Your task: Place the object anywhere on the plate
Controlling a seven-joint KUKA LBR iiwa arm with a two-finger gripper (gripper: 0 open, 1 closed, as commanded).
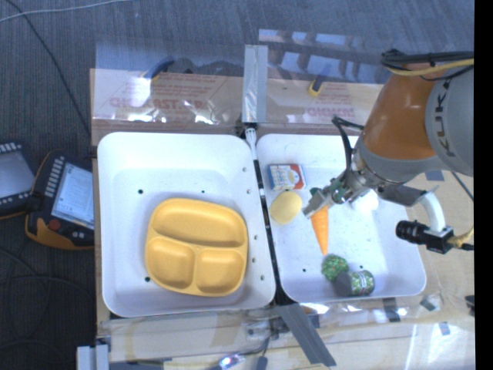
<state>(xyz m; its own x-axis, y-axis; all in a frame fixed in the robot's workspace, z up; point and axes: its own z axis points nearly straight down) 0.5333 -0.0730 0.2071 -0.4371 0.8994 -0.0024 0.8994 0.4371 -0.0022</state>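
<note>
Camera view, nearest first: a green broccoli-like piece (333, 266) and a small can (357, 282) lie touching at the near end of the right bin (400, 280). Just beyond, the carrot (320, 230) lies under the claw (323, 198), whose opening I cannot tell and which shows nothing held. A yellow lemon-like piece (286, 206) and a small carton (285, 177) crowd its left, so a descent could nudge them or slip off the tapered carrot. The yellow plate (197, 245) waits in the left bin (123, 176), past the rims between.
</note>
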